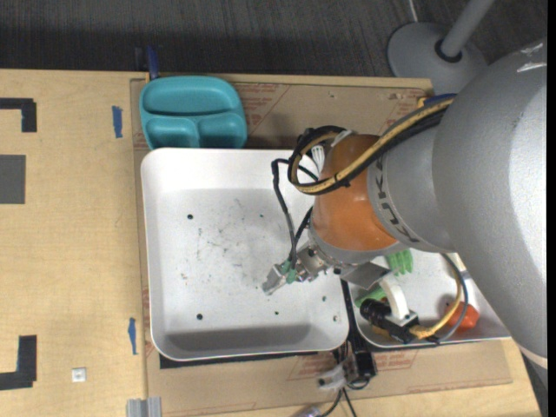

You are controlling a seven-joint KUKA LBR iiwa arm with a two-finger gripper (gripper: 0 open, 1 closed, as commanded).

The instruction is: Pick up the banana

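My gripper [282, 277] hangs low over the left white bin [174, 233], near that bin's right side and a little in front of its middle. The bin floor around it is bare and scuffed. Nothing shows between the gripper's tips. The grey arm with its orange band [347, 200] covers most of the right bin [486, 333], so what lies under it is hidden.
A green object [400, 262] and an orange object [468, 317] peek out from under the arm in the right bin. A teal divided tray [193, 111] stands just behind the left bin. Flat cardboard bench surface [69, 233] stretches to the left.
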